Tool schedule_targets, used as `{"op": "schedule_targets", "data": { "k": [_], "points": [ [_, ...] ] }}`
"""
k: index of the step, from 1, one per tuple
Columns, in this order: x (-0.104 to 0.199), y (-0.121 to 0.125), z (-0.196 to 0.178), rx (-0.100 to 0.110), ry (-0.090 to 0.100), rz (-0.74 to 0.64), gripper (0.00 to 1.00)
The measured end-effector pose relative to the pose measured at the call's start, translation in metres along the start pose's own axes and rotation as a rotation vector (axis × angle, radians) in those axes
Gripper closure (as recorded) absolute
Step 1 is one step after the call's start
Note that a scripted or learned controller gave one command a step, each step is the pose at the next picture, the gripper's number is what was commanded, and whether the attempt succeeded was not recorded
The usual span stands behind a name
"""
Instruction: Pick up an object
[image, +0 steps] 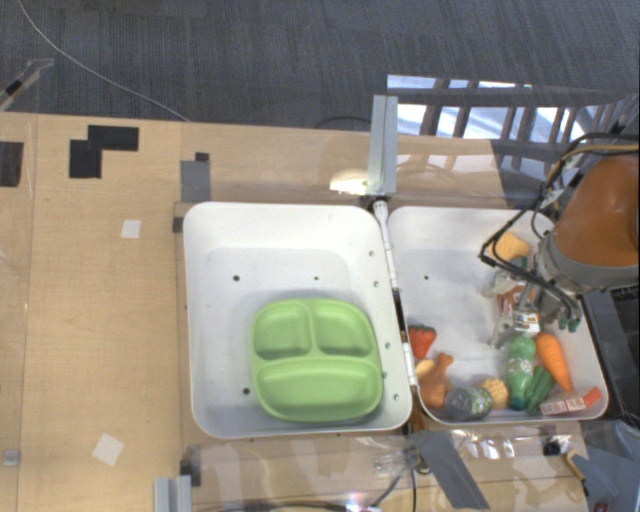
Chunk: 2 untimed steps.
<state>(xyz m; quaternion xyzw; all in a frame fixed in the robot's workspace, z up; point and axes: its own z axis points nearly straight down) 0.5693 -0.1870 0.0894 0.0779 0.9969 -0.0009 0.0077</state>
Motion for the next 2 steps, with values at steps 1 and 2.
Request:
{"op": "schedule_targets", "data": {
  "k": [1,2],
  "points": [
    [-0.012,0.045,0.000,-0.002,0.000,0.045,0.00],
    [-0.083,0.010,0.003,0.000,0.004,0.101,0.00]
  ]
}}
